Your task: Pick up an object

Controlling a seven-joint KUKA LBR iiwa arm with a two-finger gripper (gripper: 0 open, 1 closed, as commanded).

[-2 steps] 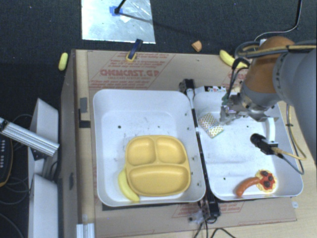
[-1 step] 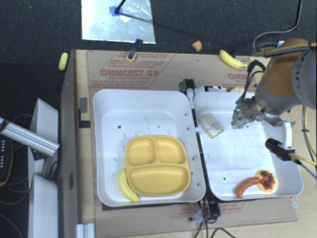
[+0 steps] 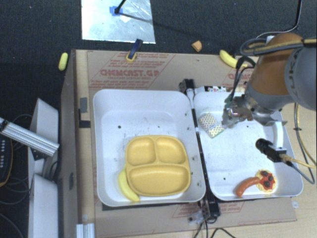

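Observation:
In the right bin (image 3: pixel 247 182), a small white block with yellow dots (image 3: pixel 210 124) lies near the left wall. My gripper (image 3: pixel 228 119) hangs just to the right of this block, at its edge, with the grey arm and orange band above it. Near the front of the same bin lie an orange toy sausage (image 3: pixel 245 185) and a small toy pizza slice (image 3: pixel 266 180). The left bin (image 3: pixel 143 105) holds a yellow divided plate (image 3: pixel 157 164), and a yellow banana (image 3: pixel 126 187) pokes out under the plate's front left corner.
On the cardboard behind the bins lie a yellow banana (image 3: pixel 228 58), a small orange piece (image 3: pixel 197 45), a yellow piece (image 3: pixel 63 61) at far left and a blue clamp (image 3: pixel 134 48). The ridge between the bins (image 3: pixel 195 133) runs right beside the dotted block.

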